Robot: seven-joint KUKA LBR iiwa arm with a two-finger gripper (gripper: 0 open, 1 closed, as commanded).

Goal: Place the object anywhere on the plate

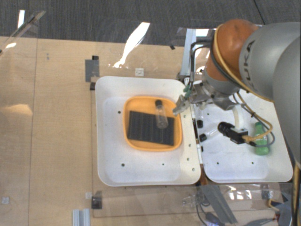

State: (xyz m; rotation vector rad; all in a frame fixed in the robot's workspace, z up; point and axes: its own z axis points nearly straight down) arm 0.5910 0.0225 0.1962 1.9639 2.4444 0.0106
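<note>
Clear vial (161,114) (flat) on orange plate (130,141)

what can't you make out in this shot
- Gripper: too small and blurred in the camera view to tell if the fingers are open or shut.
- Vial on the plate: its contents are too small to see.
- Right bin: its upper part is covered by the arm.
- Green object: partly wrapped by cables, its shape unclear.

- small clear bottle (161,114) lying on orange plate (133,142), left bin (110,166)
- claw (181,105) at plate's right rim
- green object (261,145) in right bin (244,171)
</note>
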